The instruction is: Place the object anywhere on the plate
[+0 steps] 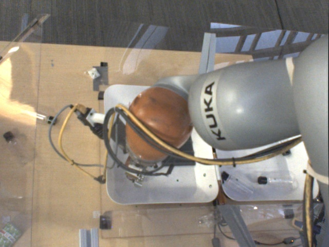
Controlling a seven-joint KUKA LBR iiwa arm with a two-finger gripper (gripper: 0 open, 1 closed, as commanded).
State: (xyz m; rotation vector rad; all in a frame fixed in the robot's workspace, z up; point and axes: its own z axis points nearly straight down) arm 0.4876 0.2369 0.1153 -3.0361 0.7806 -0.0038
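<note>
My arm reaches across the left bin (pixel 154 192), and its grey link (pixel 241 107) and orange band (pixel 157 122) cover most of that bin. A bit of the gripper (pixel 138 174) peeks out beneath the orange band, low over the bin's front half. Whatever lies beneath it is hidden by the wrist. In the right bin (pixel 295 161) there is a pale rounded shape (pixel 247 189) that may be the plate. A small clear item with a black tip (pixel 268 180) rests on it, and a dark speck (pixel 225 177) sits at its left.
Yellow and grey cables (pixel 64 138) loop over the wooden bench left of the left bin. A small black bracket (pixel 102 75) stands behind that bin, and another (pixel 105 221) stands in front. A grey frame (pixel 257 37) rises at the back right.
</note>
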